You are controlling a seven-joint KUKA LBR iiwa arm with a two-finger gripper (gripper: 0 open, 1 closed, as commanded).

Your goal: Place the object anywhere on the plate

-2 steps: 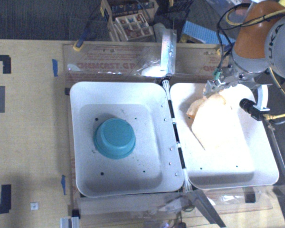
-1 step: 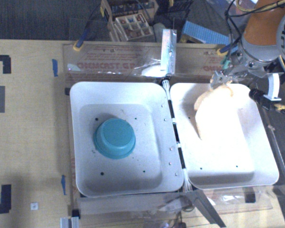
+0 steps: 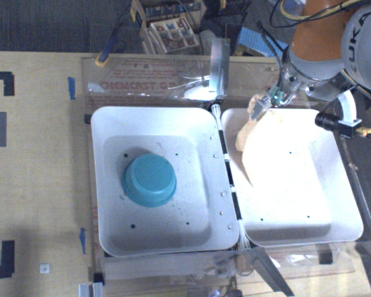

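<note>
A round blue plate (image 3: 149, 179) lies in the middle of the left bin (image 3: 105, 135). A pale tan object (image 3: 247, 132) shows at the far left corner of the right bin (image 3: 334, 228), against the bin's left wall. My gripper (image 3: 271, 99) is over that same corner, right at the object's upper end. Glare on the bright bin floor hides whether the object is gripped or only touched. The gripper is far to the right of the plate.
The ridge where the two bins meet (image 3: 229, 172) runs between the object and the plate. A clear plastic sheet and a metal post (image 3: 219, 67) stand behind the bins. The arm's cable and a black fitting (image 3: 334, 121) hang over the right bin's far right side.
</note>
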